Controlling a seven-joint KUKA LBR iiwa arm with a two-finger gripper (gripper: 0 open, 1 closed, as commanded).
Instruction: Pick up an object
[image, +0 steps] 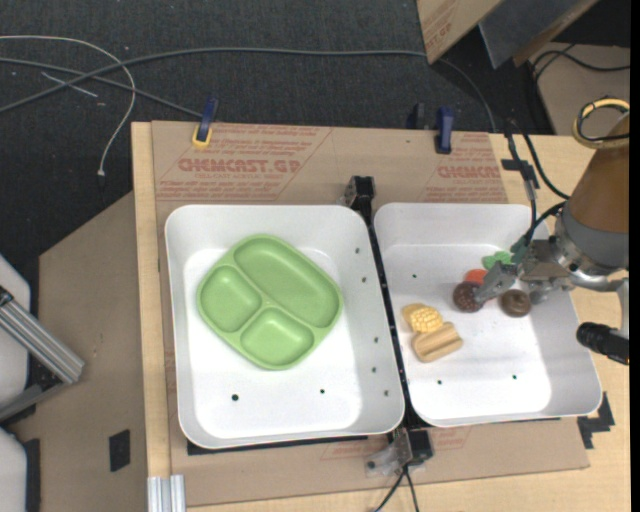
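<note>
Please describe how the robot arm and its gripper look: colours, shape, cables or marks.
The arm enters from the view's right. Its upper section is orange-brown and rounded, with a grey ring beneath it at the wrist. The gripper is a small assembly of grey metal with a green part near its base. Thin black cables run along it. No markings are readable.

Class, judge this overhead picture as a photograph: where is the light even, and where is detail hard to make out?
Camera view: light falls evenly on the green plate and both bins, with soft shadows; the corn cob reads sharply; around the gripper small dark items crowd together, so detail there is unclear.
</note>
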